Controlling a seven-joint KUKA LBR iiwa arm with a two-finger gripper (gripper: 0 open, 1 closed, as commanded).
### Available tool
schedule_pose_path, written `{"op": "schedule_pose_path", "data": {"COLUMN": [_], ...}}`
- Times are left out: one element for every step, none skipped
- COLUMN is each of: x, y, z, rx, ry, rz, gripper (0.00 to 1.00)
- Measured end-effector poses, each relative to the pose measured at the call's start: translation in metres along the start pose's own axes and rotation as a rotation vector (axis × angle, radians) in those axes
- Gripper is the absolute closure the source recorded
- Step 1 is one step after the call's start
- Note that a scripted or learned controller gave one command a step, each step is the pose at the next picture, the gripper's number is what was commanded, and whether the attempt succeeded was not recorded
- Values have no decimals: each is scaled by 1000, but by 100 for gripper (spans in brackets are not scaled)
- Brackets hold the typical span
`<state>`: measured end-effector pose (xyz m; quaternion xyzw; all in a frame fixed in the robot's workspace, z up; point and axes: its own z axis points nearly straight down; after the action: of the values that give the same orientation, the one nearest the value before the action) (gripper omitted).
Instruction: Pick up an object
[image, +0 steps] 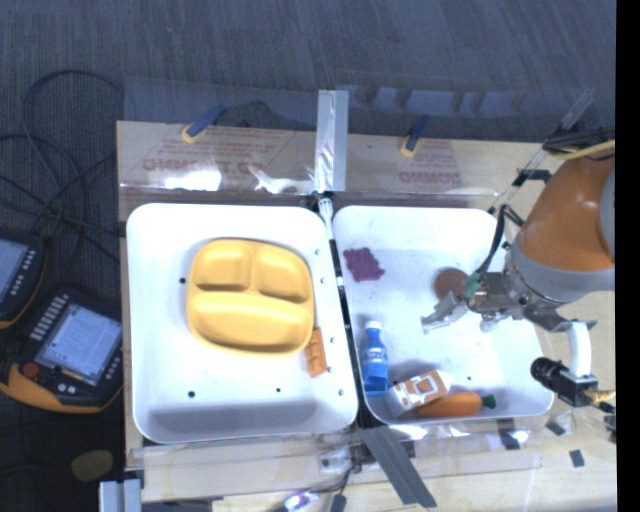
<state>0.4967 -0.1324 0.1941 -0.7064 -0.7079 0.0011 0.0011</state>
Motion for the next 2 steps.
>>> {"op": "schedule_pose_path", "data": {"x": [-22, 13], "y": [73, 35], "z": [27, -30], "rx": [-1, 0], "ry": [3, 1], "rz": [-55, 116], "gripper": [0, 0]}}
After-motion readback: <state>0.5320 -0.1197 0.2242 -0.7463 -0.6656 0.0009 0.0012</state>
